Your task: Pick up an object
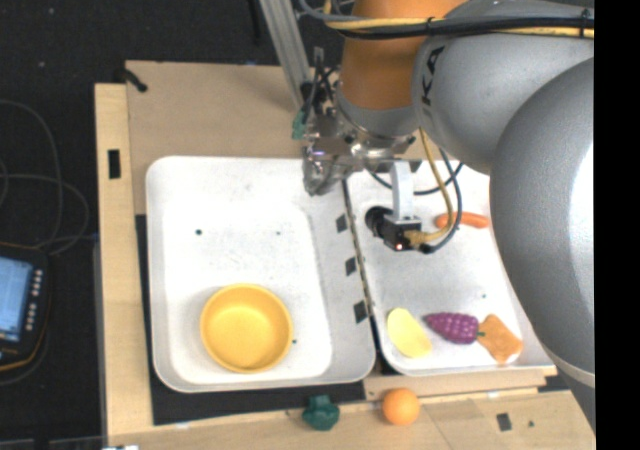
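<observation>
My gripper (pixel 318 170) hangs below the orange wrist band, over the far right corner of the left bin (pixel 180 238), close to the divide between the two bins. Nothing shows in it. A yellow bowl (pixel 246 326) sits upright in the left bin's near part, well away from the gripper. In the right bin (pixel 470 278) lie a pale yellow slice (pixel 408 333), a purple grape bunch (pixel 451 326) and an orange chunk (pixel 500 338) along the near edge. A small carrot (pixel 462 221) lies farther back, partly hidden by the arm.
The bulky grey arm (pixel 520 138) covers much of the right bin's far and right side. A slanted metal rail (pixel 278 18) rises behind the gripper. Outside the bins, on the bench's near edge, rest an orange ball (pixel 400 406) and a green object (pixel 321 413).
</observation>
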You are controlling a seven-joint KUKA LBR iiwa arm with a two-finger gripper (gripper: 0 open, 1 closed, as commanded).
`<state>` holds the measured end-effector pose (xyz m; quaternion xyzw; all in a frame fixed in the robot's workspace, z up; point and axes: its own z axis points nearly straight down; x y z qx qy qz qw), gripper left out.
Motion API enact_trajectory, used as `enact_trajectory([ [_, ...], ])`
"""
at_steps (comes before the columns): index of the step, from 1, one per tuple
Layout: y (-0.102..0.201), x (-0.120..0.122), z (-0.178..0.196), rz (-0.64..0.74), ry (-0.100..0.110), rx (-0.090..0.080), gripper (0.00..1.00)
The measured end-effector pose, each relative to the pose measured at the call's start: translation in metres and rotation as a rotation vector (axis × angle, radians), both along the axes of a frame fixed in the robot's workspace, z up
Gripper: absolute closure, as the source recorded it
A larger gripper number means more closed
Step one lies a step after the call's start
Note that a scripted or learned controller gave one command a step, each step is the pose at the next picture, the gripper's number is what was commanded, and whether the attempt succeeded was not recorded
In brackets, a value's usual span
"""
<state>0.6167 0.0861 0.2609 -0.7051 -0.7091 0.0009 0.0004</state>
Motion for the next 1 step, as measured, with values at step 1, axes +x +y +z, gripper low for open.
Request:
enact_trajectory([
  [1, -0.0022, 0.0001, 0.0017, -0.003, -0.002, 0.000, 0.00],
])
